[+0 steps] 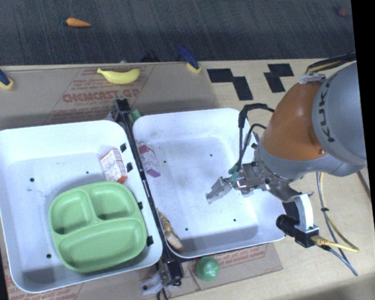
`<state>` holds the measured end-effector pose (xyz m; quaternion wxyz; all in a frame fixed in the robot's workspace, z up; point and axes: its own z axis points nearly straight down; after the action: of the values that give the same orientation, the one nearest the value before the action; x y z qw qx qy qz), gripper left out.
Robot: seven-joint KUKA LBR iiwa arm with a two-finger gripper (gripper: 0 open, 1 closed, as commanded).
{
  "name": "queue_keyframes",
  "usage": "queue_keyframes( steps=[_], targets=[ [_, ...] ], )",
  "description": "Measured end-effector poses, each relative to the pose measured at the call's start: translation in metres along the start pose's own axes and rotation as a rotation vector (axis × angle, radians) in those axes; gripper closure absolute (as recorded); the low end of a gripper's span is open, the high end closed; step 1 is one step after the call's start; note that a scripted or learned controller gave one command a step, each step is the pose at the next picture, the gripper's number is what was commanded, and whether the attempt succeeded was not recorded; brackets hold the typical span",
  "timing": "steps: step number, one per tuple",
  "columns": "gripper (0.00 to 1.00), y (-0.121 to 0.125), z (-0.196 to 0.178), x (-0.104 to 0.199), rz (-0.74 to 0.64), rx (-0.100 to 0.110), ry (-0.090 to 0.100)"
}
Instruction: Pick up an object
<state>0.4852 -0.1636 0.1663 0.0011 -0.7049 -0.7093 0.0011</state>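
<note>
while gripper (217,193) hovers mid right bin (191,122), jaw state unclear; small carton (148,161) at left wall, risk: closing on nothing.

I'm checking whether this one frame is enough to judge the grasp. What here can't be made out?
- Hand in the right bin: too small and blurred to tell its state or whether it holds anything.
- Small carton above the green tray: print too small to read.
- Item at the divider's lower end: partly hidden by the bin rims, not identifiable.
- Arm: cut off at the right.
</note>
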Motion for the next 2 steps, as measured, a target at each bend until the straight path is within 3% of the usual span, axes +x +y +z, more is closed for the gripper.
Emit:
queue_keyframes(
  steps=[1,2],
  targets=[
    [0.0,0.082,0.032,-0.024,0.001,-0.001,0.001],
    [0.0,0.006,0.067,-0.003,-0.001,0.002,0.002]
  ],
)
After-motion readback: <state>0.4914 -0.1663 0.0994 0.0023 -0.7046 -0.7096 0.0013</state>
